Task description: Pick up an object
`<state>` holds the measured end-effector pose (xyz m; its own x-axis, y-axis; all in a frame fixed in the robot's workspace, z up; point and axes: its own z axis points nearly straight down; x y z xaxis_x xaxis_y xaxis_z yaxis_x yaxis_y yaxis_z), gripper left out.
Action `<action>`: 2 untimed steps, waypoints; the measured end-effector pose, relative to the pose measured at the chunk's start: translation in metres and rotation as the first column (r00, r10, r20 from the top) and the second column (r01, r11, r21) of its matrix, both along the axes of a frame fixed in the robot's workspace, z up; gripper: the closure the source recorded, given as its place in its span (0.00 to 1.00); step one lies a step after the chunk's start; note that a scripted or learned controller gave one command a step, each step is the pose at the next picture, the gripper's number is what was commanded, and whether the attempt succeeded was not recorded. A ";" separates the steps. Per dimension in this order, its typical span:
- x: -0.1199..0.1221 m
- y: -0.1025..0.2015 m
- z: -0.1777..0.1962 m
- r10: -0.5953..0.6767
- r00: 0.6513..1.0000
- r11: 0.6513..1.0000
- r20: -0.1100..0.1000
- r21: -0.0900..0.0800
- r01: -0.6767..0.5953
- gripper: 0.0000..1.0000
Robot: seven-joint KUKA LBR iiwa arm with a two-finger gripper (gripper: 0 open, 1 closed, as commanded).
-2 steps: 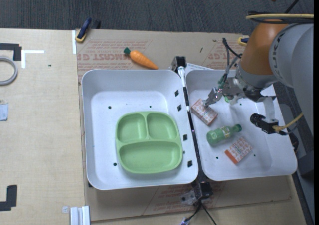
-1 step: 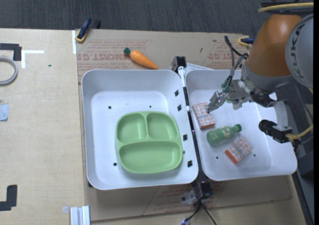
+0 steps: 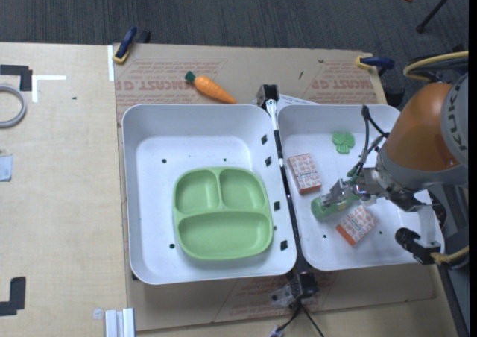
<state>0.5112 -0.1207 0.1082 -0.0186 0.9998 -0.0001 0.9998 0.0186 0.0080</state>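
Two white bins sat side by side on the desk (image 3: 59, 201). In the camera view, the arm (image 3: 428, 134) came in from the right, and its gripper (image 3: 341, 194) hung low over the right bin (image 3: 328, 123). How wide the gripper was could not be told. A green thing (image 3: 325, 209) lay right under the gripper tip, but it was not clear if they touched. Just right of the gripper and a bit nearer the camera lay a small orange and white box (image 3: 355, 224). Just left of the gripper and a bit farther back lay another small box (image 3: 304, 172). Past the gripper, near the back wall of that bin, sat a small green piece (image 3: 343, 141). Well to the gripper's left, the left bin (image 3: 145, 179) held a green plate (image 3: 222, 213) with three parts. Far behind and left of the gripper, a toy carrot (image 3: 211, 87) lay on the cardboard (image 3: 246, 74) outside the bins.
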 end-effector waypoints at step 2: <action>0.021 0.025 -0.013 -0.071 0.997 0.997 -0.002 -0.001 0.071 0.00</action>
<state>0.5319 -0.0961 0.0951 0.0527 0.9986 -0.0006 0.9986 -0.0527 0.0062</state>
